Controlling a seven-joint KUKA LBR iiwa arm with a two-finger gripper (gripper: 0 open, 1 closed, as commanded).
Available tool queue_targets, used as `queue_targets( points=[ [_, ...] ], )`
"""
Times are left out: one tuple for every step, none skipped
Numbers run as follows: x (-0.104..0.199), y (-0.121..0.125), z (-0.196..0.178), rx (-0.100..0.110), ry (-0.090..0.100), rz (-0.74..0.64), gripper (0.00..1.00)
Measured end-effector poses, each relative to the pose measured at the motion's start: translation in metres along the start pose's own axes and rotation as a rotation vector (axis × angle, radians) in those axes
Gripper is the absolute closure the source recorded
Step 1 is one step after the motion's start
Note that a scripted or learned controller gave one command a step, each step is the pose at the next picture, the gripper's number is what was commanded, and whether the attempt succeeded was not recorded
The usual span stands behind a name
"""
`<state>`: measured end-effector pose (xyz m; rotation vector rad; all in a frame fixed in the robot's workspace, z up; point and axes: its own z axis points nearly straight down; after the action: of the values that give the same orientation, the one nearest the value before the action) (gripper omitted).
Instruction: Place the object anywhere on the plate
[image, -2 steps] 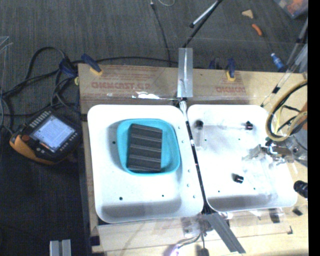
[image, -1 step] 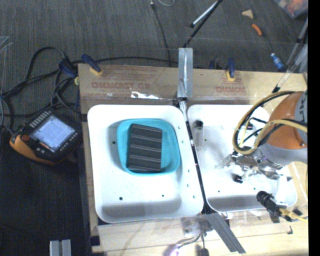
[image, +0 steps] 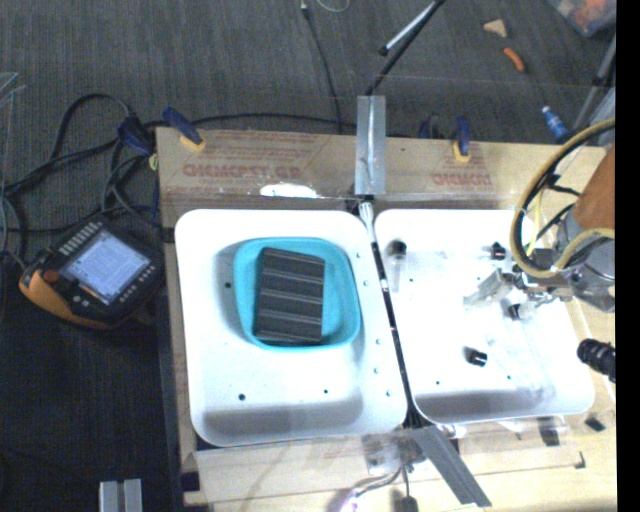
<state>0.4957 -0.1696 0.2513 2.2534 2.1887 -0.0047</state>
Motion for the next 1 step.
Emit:
queue_targets(
  points=[
    [0.0292,-0.0138,0.1173,0.004,0.003,0.160,0.00]
  ],
)
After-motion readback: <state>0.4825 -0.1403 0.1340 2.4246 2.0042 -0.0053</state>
